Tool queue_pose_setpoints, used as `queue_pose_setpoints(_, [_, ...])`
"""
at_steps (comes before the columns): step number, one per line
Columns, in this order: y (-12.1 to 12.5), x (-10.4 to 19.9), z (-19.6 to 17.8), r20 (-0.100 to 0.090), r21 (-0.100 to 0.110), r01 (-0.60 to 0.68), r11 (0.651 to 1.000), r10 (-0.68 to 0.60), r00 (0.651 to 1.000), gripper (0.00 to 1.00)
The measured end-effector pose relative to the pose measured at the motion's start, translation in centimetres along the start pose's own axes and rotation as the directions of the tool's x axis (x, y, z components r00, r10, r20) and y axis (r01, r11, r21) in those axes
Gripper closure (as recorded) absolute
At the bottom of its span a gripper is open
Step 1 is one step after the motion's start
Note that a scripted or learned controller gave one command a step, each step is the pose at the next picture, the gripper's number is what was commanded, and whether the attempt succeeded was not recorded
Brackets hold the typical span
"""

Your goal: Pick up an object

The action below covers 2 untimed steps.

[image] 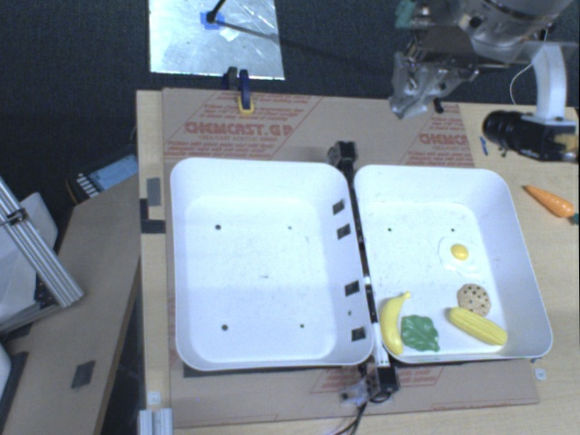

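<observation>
Spanning most of the view, the bench (109, 333) carries a brown board (299, 116) printed with red letters, and on that board sit two white bins side by side. The left bin (195, 243) lies well down and to the left of the gripper; the right bin (521, 270) lies below it, nearer the camera.

The arm (507, 7) enters at the top right, and its gripper (412, 105) hangs above the board just beyond the far rim of the right bin, clear of both bins. Whether it is spread or closed cannot be told from this slant, and nothing can be seen in its hold.

A foil sheet (217, 25) lies on the dark floor far to the left of the gripper, with a yellow clamp (243, 93) at the board's far edge below it.

All the toys sit well below the gripper, in the near part of the right bin. A banana (392, 323) lies at the bin's near left corner, touching a green leaf (420, 333) on its right. A corn cob (478, 326) lies near the front wall, with a cookie (473, 297) just behind it and a fried egg (459, 253) farther back. A carrot (551, 200) rests outside the bin, on the bench to the right.
</observation>
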<state>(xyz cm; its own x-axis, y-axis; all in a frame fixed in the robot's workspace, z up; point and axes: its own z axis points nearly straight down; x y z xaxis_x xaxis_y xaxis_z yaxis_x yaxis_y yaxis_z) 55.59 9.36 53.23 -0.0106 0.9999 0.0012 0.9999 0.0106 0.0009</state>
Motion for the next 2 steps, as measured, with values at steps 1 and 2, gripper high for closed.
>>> queue_pose_setpoints(1, [6.3,7.9,6.6,0.0,0.004,0.0,1.0,0.0,1.0,1.0])
queue_pose_setpoints(2, [5.1,13.0,8.5,-0.001,0.002,-0.001,1.0,0.001,1.0,1.0])
